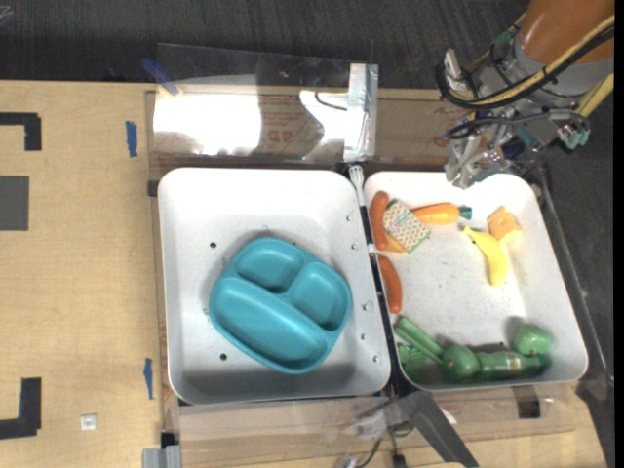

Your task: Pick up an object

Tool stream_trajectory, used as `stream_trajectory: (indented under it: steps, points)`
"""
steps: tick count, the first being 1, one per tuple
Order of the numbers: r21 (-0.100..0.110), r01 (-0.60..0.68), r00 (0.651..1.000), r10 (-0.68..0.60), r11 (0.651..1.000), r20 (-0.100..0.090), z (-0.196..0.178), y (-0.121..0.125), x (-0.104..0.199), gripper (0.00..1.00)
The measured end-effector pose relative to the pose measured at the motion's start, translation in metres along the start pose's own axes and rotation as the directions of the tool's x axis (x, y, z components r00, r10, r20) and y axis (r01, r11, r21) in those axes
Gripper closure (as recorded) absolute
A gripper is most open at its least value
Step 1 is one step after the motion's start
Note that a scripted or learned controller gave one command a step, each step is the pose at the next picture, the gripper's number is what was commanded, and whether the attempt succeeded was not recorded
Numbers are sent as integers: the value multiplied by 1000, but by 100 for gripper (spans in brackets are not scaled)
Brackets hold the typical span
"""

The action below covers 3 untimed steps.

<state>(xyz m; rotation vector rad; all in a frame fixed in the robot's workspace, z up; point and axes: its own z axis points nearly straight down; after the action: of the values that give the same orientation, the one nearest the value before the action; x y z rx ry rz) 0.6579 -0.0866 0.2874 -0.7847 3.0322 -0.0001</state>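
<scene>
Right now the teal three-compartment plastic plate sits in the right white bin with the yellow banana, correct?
Not quite. The camera view shows the teal three-compartment plastic plate in the left white bin; the yellow banana lies in the right white bin.

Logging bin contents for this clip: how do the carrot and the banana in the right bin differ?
The carrot is orange with a green tip; the banana is yellow. The carrot is straight and lies roughly left to right near the bin's far wall; the banana is curved and runs diagonally, nearer the middle. The carrot's thick end touches a patterned packet; the banana's upper end lies beside an orange wedge. Both lie flat in the right bin.
</scene>
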Motion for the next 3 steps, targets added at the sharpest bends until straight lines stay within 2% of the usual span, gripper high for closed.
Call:
stream_trajectory:
  steps: [1,3]
  points:
    - [-6,40,999,-40,999,-5,49,82,-55,100]
    - [4,34,999,-34,999,21,20,79,-60,100]
